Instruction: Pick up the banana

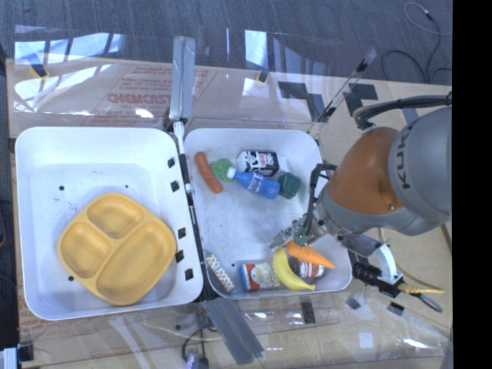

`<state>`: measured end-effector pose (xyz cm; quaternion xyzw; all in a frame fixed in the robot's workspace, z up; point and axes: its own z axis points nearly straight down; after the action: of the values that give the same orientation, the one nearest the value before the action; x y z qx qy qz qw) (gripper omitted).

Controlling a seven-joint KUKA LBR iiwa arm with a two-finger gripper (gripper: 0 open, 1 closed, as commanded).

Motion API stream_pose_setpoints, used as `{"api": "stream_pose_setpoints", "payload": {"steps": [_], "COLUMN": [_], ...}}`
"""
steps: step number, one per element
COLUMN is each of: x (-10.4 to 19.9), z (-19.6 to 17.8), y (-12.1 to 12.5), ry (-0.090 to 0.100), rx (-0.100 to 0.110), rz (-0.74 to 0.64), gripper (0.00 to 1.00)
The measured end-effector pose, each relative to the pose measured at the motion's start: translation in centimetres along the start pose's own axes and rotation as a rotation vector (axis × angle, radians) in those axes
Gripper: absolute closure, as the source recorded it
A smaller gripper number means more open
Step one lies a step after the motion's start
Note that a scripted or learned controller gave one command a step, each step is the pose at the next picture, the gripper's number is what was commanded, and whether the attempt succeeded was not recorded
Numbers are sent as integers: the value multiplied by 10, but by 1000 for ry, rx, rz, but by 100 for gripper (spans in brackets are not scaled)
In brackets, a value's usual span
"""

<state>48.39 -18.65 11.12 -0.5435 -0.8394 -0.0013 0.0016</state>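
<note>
I'm eyeing the banana (290,273) at the right bin's (231,141) five o'clock: light, smooth, curved; I'd pinch mid-body. Gripper (298,234) state: cannot tell.

Yellow banana (289,272), curved, lies flat in the right bin near its front right corner. One end points up-left, the other curls right. Touching it: a carrot and small cartons.

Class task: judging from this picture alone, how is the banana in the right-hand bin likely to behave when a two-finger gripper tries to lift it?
The banana looks smooth and curved, so it may slip or twist between the fingers. It lies wedged against the carrot and a small can near the bin wall, so neighbours will probably shift. It looks like a rigid toy, probably light.
</note>
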Motion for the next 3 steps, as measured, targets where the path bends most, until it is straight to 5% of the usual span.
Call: {"api": "stream_pose_setpoints", "payload": {"steps": [1,2,3], "x": [75,75,26], "z": [20,21,-126], "y": [26,25,61], "ry": [-1,-2,-4], "rx": [2,3,1], "rz": [136,137,113], "gripper": [100,0,0]}}
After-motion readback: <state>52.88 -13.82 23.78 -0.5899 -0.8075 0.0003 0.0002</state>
